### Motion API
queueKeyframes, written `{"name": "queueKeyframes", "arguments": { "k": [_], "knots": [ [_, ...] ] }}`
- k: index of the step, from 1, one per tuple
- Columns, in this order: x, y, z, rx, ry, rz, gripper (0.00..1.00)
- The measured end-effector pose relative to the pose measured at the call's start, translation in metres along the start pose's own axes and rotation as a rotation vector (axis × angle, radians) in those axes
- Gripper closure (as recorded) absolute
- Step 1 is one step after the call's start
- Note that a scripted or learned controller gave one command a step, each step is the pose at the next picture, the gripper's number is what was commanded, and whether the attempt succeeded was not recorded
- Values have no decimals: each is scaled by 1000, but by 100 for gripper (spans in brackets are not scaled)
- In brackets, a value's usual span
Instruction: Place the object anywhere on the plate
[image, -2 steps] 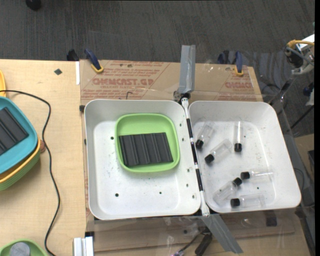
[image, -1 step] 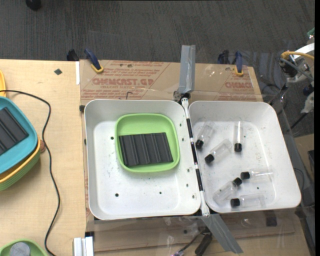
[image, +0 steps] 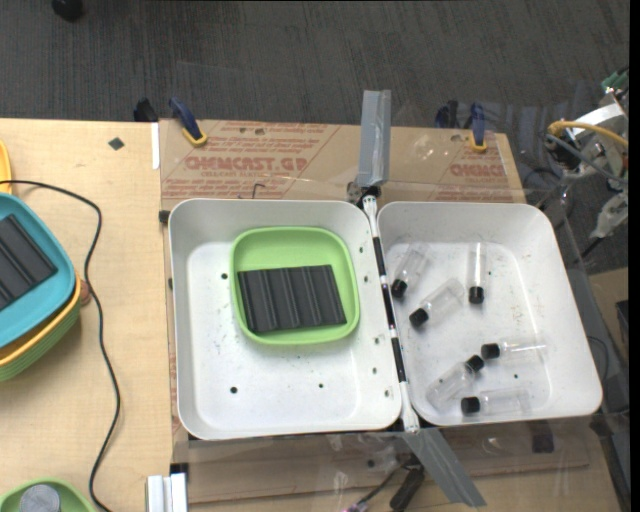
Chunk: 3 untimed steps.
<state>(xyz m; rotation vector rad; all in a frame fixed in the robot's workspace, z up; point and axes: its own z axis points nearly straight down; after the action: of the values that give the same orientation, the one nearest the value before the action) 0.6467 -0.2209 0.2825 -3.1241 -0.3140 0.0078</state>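
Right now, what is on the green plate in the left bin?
A dark ribbed rectangular pad lies flat on the green plate, covering most of its floor. Whatever is beneath the pad is hidden.

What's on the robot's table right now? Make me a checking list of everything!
Surface: wooden bench bearing two white bins, left bin and right bin.
Job's things: green plate in left bin, a dark ribbed insert on it; clear vials with black caps scattered in right bin.
Clutter: stacked teal and yellow dishes at left edge.
Grippers: nothing seen.
Cables: black cable across bench; wires at top right.
Surroundings: cardboard sheet, clamps, dark carpet.
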Motion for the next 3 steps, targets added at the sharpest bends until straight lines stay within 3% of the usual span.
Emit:
{"name": "queueKeyframes", "arguments": {
  "k": [1, 2, 3],
  "knots": [
    [-13, -1, -4, 1, 0, 3, 0],
    [-14, -2, 19, 0, 0, 0, 0],
    [-41, -7, -8, 1, 0, 3, 0]
  ]
}}
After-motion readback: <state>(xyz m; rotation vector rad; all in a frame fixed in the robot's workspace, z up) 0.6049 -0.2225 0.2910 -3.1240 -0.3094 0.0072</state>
